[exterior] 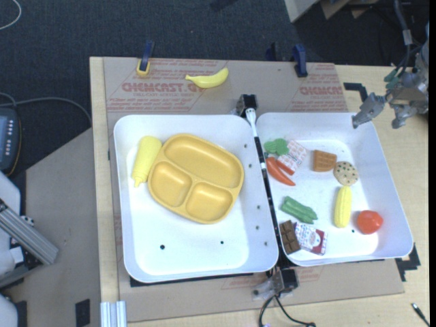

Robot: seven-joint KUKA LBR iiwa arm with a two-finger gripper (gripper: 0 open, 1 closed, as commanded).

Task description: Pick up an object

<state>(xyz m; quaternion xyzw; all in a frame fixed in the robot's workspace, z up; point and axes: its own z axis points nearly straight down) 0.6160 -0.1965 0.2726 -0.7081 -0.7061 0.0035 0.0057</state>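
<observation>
While the gripper [383, 107] hovers above the right bin's [388, 182] far corner, jaws spread wide and holding nothing, candidates lie below: cookie [346, 174], corn [343, 206], tomato [368, 221]. High, apparently for a clear descent.

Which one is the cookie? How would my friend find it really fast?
Look in the right bin, the one full of little toy foods. Near its far right side, the cookie sits between the orange waffle and the yellow corn. It is the only round, pale piece with dark spots.
</observation>
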